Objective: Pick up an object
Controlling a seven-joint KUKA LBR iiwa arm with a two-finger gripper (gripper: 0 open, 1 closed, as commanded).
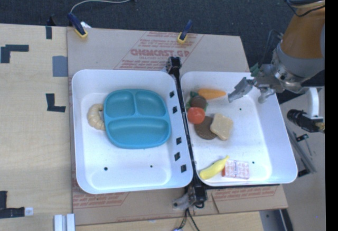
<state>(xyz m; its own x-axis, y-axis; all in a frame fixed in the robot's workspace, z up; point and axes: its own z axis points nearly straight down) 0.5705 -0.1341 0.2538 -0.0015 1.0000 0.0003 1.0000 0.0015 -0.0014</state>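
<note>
The carrot (212,93) lies at the right bin's (274,135) far edge, long axis along that edge, its tip toward the tool (251,91). The tool hangs over the bin's far right part, fingers spread wide and holding nothing, near the carrot's tip but apart from it. Beside the carrot sit a brown round piece, a tomato (196,114), a cookie and bread (222,126) (all bunched by the divider). A banana (212,168) and a packet (236,169) lie by the near edge. The left bin (84,135) holds a blue tray (137,118). Cardboard covers the bench (26,119); dark carpet lies beyond.
</note>
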